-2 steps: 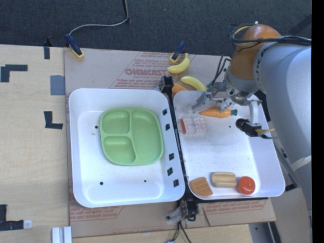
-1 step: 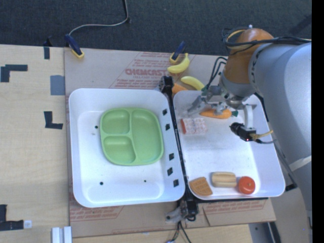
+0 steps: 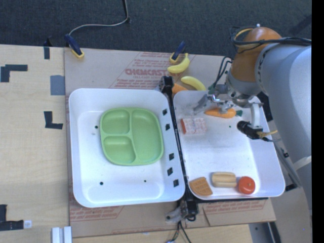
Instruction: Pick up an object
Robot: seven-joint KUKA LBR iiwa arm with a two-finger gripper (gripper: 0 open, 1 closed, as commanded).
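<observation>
A grey arm with an orange band reaches in from the right. Its end effector (image 3: 216,101) hangs low, pointing left.

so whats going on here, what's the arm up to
The grey arm reaches in from the right, and its gripper sits low over the far end of the right bin, right by an orange carrot-like piece. Whether it has hold of it cannot be told. A pink-and-white packet lies nearby; a cracker, bread roll and tomato sit at the near end. The left bin holds a green divided plate.
</observation>
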